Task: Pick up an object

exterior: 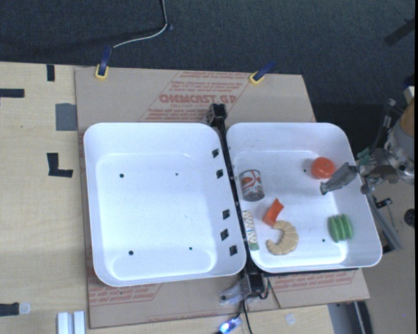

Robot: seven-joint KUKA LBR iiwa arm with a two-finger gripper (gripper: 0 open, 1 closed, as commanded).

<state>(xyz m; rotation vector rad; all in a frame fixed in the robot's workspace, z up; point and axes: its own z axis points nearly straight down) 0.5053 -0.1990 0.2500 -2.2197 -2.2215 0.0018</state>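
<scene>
Two shallow white bins side by side on the desk (28, 186), over a brown cardboard sheet (195, 96) clipped at its far edge. Left bin (104, 152) bare white inside, just small dark dots on its floor. Right bin (292, 141) carrying the lot: a small can (251, 184) lying near the divider, an orange-red wedge (273, 211) just below and to its right, a tan curved croissant-like piece (284, 238) near the front wall, a green ridged object (340, 227) close to the right wall, and an orange-red ball (323, 166) toward the far right. Reaching in from the right edge, the pincer (336, 178), a grey finger angled down just beside the ball, right next to it though contact hard to judge. Cannot tell whether the pincer is spread or pressed together from this slant; nothing visibly pinched. Dark cloth (265, 26) behind the desk, a thin white cable (153, 26) trailing across it.
</scene>
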